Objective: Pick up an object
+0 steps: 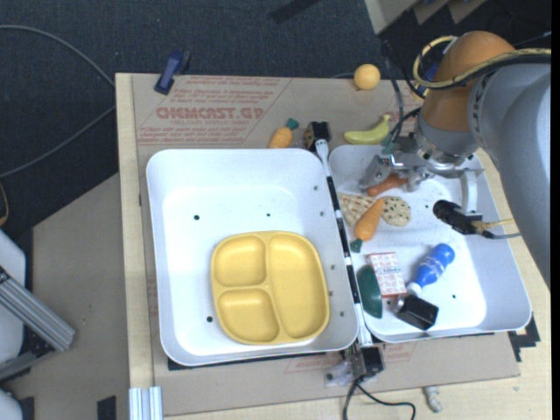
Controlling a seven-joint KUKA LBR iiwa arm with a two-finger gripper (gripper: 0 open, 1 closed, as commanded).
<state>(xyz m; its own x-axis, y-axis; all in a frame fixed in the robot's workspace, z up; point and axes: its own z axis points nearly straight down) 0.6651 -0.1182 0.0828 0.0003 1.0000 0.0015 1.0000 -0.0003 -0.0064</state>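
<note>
Two shallow white bins are seen from above on a bench. The left bin [175, 191] holds a yellow divided plate [268, 285] lying flat near its front. The right bin [503, 300] holds a scatter of small things: a carrot [368, 220] lying at a slant beside a round cookie [396, 210], a waffle-like piece [353, 205] just left of them, a small red-and-white box [386, 272], a blue-capped bottle [431, 266], a dark green item [369, 290] and a black block [418, 311] near the front. The gripper [394, 170] is lowered over the far left corner of the right bin, above an orange-red item that is partly hidden; whether the pincer is apart or together cannot be told. On the bench behind the bins lie a banana [369, 130] and a yellow ball [367, 77].
</note>
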